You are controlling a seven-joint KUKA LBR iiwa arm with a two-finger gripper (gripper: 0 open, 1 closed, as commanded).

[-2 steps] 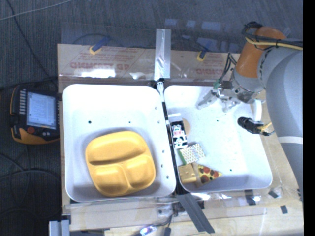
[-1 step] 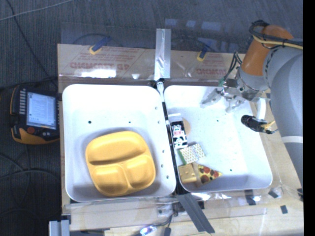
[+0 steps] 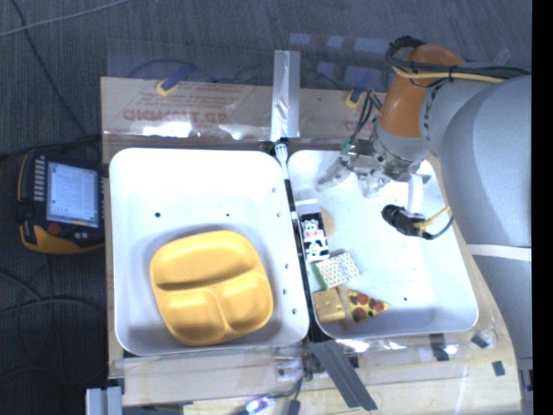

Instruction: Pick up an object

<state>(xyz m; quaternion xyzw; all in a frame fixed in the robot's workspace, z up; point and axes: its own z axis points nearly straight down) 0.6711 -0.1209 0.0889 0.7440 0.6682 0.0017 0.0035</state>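
Lying in the right bin (image 3: 432, 301), near its left wall, were small things: a black and white card (image 3: 313, 236), a checked packet (image 3: 337, 269), a tan block (image 3: 329, 304) and a pizza slice toy (image 3: 366, 304). Well apart from them, the tool (image 3: 370, 176) hung over the bin's top end; I cannot tell how it stood. A yellow tray (image 3: 211, 285) sat in the left bin (image 3: 173, 188).

Bulky, smooth grey robot arm (image 3: 488, 162) with orange band (image 3: 406, 102) above wrist; thin black cables looped around the band; small metallic gripper (image 3: 367, 173) with yellow-tipped black cable nearby.
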